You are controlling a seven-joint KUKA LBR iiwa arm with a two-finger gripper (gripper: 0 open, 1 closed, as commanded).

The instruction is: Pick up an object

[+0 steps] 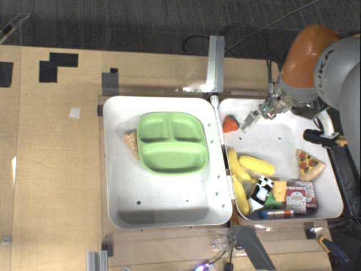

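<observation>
Just beside your claw [255,115], toward the left bin, lies a small red-orange toy food piece [230,123], close against the wall that divides the two bins. The claw hangs low over the upper part of the right bin [282,133], its fingers slightly apart with nothing between them. That red piece looks like light, rigid plastic, so you can likely close on it without crushing it, but its rounded top may slip; take it across its narrow middle and watch the wall crowding one finger. Farther from the claw, toward the near rim, sit yellow bananas [256,165], a pizza slice [309,164] off to the arm's side, a small red box [300,197] and a black-and-white toy [260,189], packed tightly together. Well beyond the red piece, the left bin [163,208] holds a green divided plate [171,141].
</observation>
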